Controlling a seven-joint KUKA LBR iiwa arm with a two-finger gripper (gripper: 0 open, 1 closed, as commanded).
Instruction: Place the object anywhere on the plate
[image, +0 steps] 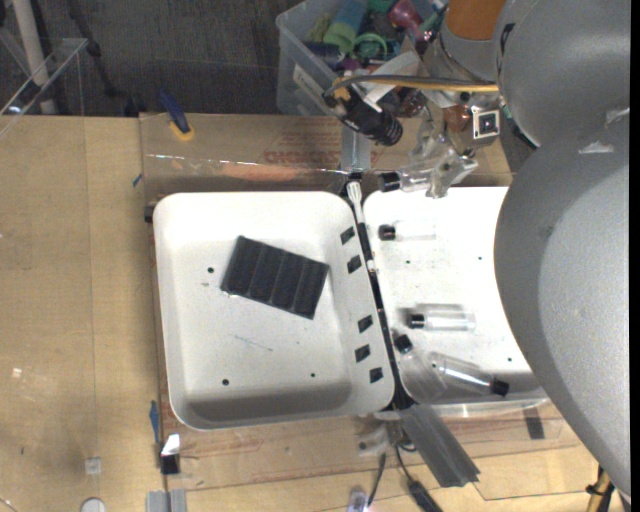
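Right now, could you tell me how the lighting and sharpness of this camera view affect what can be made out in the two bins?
In the camera view, even lighting leaves the dark ridged plate crisp against the left bin; the clear vials in the right bin nearly wash out against white; the arm looms large, grey and soft-edged; the gripper looks slightly blurred.

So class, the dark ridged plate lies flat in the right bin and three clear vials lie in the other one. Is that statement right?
One thing is wrong: the camera view shows the dark ridged plate lying flat in the left bin, not the right. The three clear vials lie in the other one, the right bin, as stated.
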